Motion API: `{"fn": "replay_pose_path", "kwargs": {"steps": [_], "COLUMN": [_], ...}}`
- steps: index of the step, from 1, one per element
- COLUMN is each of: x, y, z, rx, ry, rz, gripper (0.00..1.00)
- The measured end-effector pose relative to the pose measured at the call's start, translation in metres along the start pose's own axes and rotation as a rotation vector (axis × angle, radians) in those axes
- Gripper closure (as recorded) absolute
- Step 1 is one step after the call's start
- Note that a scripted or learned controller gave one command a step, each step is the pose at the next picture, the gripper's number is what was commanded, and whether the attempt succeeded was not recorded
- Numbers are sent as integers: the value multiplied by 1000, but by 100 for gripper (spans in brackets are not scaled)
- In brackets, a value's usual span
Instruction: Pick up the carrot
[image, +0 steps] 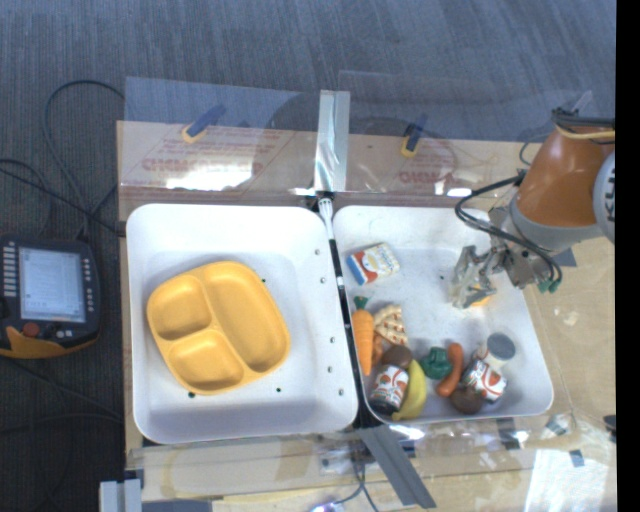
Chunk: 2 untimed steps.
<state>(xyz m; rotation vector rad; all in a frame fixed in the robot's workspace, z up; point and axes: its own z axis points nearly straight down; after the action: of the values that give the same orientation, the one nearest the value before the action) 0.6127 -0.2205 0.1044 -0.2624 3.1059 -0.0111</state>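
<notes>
1. The carrot (363, 340) lies lengthwise against the right bin's (430, 232) left wall, near side, touching the waffle (389, 325).
2. Cans and a banana (413, 392) crowd its near end.
3. The gripper (472, 285) hovers well to the right; its fingers look slightly spread with nothing between them, though blur hides detail.
4. Approach from above, with the fingers straddling the carrot's width, clear of the wall.
</notes>
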Motion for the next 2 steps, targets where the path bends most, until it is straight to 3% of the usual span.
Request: {"fn": "replay_pose_path", "kwargs": {"steps": [1,2], "x": [1,-5], "y": [0,-2], "z": [1,14], "rx": [-1,-4], "ry": [2,14], "rz": [0,-93], "gripper": [0,0]}}
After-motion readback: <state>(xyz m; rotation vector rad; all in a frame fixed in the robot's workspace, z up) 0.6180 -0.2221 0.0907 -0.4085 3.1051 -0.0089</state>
